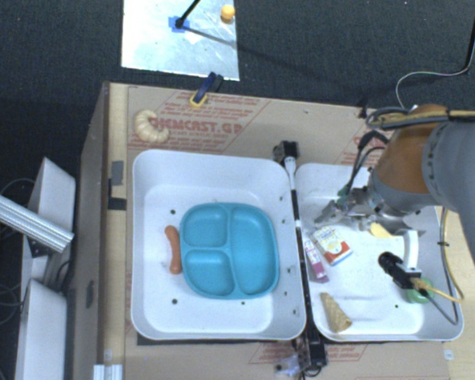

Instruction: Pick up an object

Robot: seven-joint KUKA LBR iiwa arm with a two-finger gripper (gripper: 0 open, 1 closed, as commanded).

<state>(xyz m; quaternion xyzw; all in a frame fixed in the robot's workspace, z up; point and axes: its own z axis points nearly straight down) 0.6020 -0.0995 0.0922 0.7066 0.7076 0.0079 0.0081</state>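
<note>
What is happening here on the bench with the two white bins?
The grey arm reaches in from the right over the right bin. Its gripper is low, close above a white-and-red box, and no thing is visibly held. A purple tube and a tan wedge lie in the same bin. In the left bin, a blue plate and a sausage beside it lie apart from the arm.
</note>
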